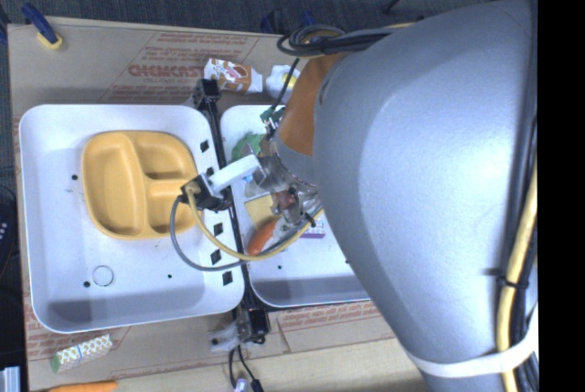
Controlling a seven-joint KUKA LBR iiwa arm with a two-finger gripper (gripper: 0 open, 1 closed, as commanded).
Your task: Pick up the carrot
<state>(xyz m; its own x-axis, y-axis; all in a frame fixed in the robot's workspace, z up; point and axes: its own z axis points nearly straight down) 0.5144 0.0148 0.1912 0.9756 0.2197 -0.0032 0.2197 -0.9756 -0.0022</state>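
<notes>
A cardboard-covered bench (164, 52) carries two white bins. The left bin (46, 198) holds a yellow divided tray (128, 185). In the right bin (302, 290), the carrot (260, 238) lies just beside the gripper (291, 203), near the bins' divider; nothing is visibly held.

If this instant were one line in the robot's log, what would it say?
arm: over right bin | gripper: low, beside carrot | carrot: in bin | yellow tray: left bin
</notes>
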